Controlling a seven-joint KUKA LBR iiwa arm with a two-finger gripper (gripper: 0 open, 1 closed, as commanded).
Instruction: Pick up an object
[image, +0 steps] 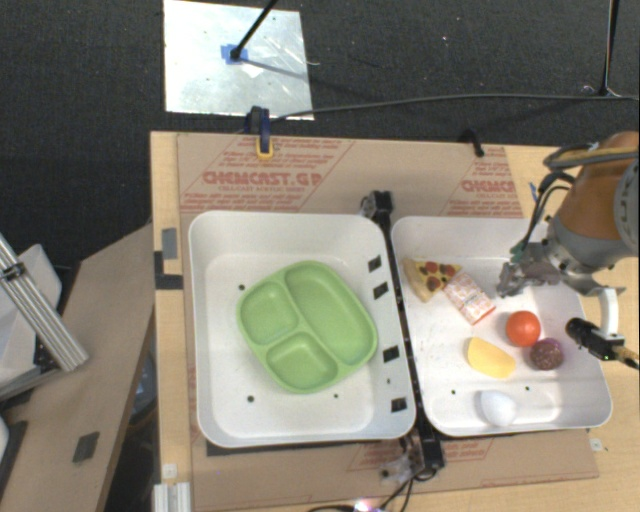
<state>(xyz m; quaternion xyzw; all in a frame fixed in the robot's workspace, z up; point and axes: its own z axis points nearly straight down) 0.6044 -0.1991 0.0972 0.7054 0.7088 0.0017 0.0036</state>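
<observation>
The right white bin (445, 420) holds several small objects. A pizza slice (430, 277) lies at its back left, with a pink and white packet (469, 299) beside it. A red ball-like fruit (523, 327) and a dark purple one (546, 353) sit to the right, and a yellow piece (489, 358) is in the middle. A white egg shape (496, 406) rests near the front wall. My gripper (511, 279) hangs over the bin's back right, just right of the packet and above the red fruit, with nothing seen in it.
The left white bin (215, 300) holds a green divided plate (305, 326). A black divider with clips (392, 300) runs between the bins. The grey and orange arm (598, 215) reaches in over the right bin's far right corner.
</observation>
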